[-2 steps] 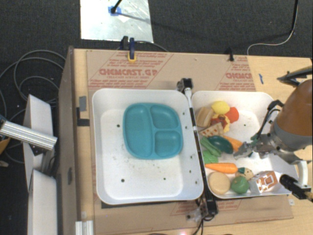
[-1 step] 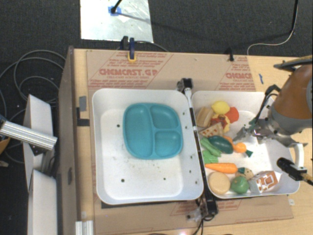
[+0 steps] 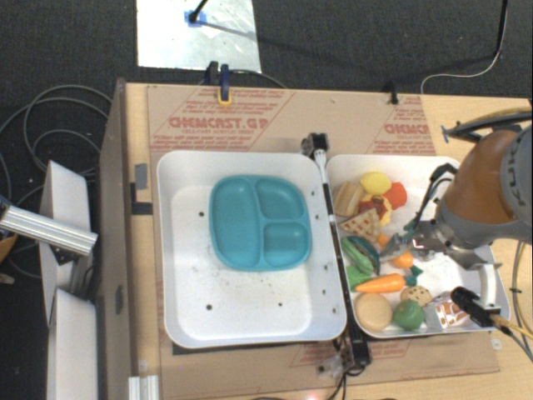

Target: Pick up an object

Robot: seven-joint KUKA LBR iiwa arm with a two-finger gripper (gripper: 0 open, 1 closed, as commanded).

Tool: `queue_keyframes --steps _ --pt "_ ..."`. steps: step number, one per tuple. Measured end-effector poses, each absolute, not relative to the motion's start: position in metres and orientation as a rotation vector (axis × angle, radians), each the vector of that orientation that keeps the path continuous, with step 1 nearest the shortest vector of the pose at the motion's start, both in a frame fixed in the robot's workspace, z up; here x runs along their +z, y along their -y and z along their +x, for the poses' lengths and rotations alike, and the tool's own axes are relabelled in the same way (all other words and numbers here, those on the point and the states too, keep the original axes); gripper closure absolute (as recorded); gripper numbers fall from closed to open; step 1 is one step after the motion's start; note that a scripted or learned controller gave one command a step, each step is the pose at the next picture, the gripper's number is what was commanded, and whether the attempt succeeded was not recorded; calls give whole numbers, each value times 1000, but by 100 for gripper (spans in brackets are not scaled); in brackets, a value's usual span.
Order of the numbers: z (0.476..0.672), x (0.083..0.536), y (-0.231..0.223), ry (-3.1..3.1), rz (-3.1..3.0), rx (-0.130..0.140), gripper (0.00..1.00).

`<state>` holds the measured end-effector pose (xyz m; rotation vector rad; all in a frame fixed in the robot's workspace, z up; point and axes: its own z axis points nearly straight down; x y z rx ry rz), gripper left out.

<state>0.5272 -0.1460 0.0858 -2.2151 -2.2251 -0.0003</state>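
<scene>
Brown cardboard (image 3: 250, 115) covers the bench (image 3: 117, 223); black carpet (image 3: 67, 40) surrounds it.

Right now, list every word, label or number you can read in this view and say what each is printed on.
"CHEMCAST GP": red print on the brown protective sheet behind the left bin.
A second red print on the same sheet, behind the right bin: partly hidden, too blurred to read.
Toy food package in the right bin: markings too small to read.

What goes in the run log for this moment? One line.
arm: over right bin | pincer: low among toy food, by carrot | left bin: teal plate
</scene>
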Motion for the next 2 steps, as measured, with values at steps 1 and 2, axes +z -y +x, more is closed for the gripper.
queue_keyframes --steps 1,2 --pt "529 97 147 2228 -2217 -3 100" --pt "546 190 53 2242 -2209 -17 100"
